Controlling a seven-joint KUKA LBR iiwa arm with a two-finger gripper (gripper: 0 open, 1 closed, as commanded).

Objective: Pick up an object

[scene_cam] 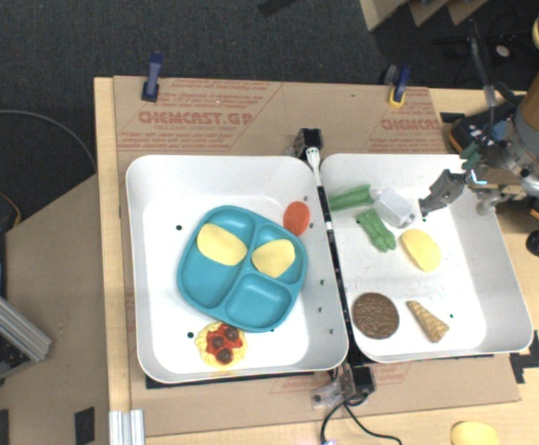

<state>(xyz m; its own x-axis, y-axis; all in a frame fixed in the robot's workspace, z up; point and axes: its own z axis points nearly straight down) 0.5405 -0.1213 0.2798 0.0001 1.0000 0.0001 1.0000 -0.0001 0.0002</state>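
Lying in the upper middle of the right bin (492, 248), close below the pincer (433, 200): a small pale grey block (394, 206), probably the likeliest pick. Looks like light, stiff toy plastic, smooth and a bit slippery; best taken across its two flat sides, squarely, to avoid squirting out. Touching or nearly touching a green bean-like piece (376, 229) just below-left, so little room on that side. Just right and below, a yellow lemon-like piece (421, 249), rounded, prone to rolling. Further down the frame, a brown round patty (376, 314) and a tan cone (428, 321), well apart. Cannot tell whether the pincer is spread or pressed together; dark tip hangs at the block's right, nothing visibly pinched. Over in the left bin (148, 248), a blue divided plate (241, 290).
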